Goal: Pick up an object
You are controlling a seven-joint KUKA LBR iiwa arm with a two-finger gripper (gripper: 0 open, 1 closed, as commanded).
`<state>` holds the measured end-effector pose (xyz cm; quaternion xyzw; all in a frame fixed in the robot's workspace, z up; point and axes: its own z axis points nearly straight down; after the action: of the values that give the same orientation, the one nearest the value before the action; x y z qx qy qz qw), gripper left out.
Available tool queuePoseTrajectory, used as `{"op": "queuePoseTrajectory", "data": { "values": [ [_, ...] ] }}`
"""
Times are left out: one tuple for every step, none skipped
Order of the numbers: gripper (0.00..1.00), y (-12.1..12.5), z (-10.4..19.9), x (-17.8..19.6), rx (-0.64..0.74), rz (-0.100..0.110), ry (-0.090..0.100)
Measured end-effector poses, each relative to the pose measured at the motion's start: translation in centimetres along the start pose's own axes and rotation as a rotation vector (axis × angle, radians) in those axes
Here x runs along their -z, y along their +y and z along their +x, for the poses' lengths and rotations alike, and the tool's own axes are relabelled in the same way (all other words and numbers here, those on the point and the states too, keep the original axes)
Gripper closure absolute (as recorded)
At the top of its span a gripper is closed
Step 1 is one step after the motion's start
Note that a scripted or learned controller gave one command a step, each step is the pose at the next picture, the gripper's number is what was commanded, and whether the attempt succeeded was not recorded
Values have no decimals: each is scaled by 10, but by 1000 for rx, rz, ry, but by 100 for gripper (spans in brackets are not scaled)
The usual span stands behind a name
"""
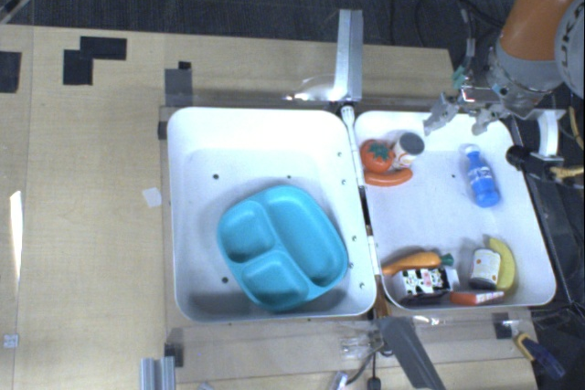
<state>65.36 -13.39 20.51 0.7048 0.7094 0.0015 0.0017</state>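
A tan bench (91, 196) bears two white bins. The gripper (463, 108) is seen spread and holding nothing, above the right bin (430, 224)'s far edge. The blue bottle (481, 179), just nearer, should be approached vertically, the fingers straddling its width.

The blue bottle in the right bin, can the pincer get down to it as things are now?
Probably yes. The blue bottle lies alone on bare bin floor, apart from the other things, and the pincer hangs just above the right bin's far edge with nothing between them.
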Motion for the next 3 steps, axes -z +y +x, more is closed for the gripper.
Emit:
{"op": "queuePoseTrajectory", "data": {
  "values": [
    [0, 15, 22, -82, -3, -4, 0],
    [0, -62, 32, -115, 47, -7, -1],
    [0, -108, -2, -115, 25, -8, -3]
  ]
}}
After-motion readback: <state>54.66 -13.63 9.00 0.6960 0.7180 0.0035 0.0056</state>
